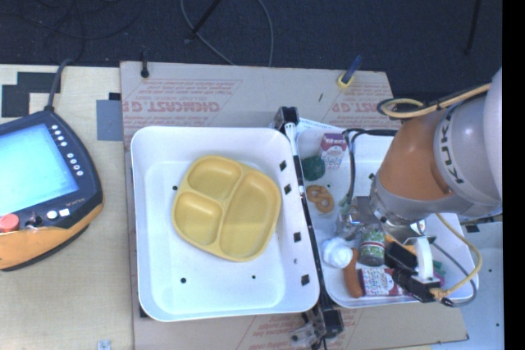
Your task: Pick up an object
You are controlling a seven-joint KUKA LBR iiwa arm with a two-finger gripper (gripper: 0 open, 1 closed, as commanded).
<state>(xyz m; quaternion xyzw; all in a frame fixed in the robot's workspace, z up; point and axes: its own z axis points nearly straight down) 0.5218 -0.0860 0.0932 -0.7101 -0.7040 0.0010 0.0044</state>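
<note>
The arm reached in from the right and hung low over the right bin (pixel 472 254), its orange band and grey wrist covering much of that bin's middle. The claw (pixel 371 246) sat down among the clutter, and from this slanted overhead view I could not tell its state, since the wrist hid it.

The candidates for picking all lay in the right bin: a dark green round object (pixel 312 168) near the divider, a pretzel-shaped toy (pixel 319 197) just below it, a small white-and-red carton (pixel 333 148) toward the far edge, a white ball-like piece (pixel 336 253), and an orange sausage-shaped item (pixel 353 280) touching a printed packet (pixel 379 283). The left bin (pixel 156 217) held a yellow divided plate (pixel 226 207), well apart from the arm.

The step in hand looked like the descent onto a target under the wrist — likely the small jar-like thing beside the white piece. To do it well, the claw should straddle one item alone, clear of its close-packed neighbours, and close only once fully down — then lift straight up.
</note>
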